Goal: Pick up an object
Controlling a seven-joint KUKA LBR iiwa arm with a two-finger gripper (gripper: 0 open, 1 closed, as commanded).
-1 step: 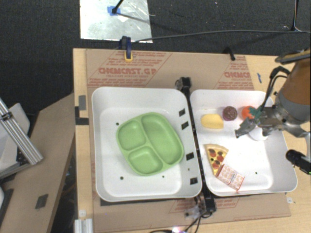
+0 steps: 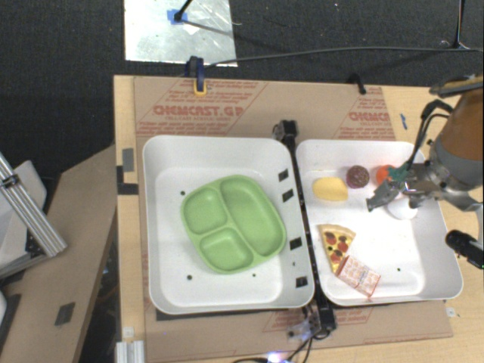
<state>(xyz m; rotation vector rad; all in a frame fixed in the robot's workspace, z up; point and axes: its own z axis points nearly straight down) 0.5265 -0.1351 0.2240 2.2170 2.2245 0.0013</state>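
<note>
two shallow white bins sit side by side on my bench: the left bin (image 2: 162, 225) carries a light green plastic plate with three compartments (image 2: 232, 222), lying flat near its middle. the right bin (image 2: 439, 274) has the things i could pick: a yellow rounded lump like a toy lemon (image 2: 330, 189), a dark red ball (image 2: 358, 176) just beside it, a small orange-red piece (image 2: 383, 174) next to that, a toy pizza slice with red dots (image 2: 337, 243), and a pink-and-white crinkled wrapper (image 2: 358, 274) touching the slice's lower end. the two-finger gripper (image 2: 387, 193) hangs low over the right bin's upper right part, close to a white rounded object (image 2: 401, 209) and the orange-red piece. i cannot tell from this slant how the claw stands, and i see nothing gripped in it.
</note>
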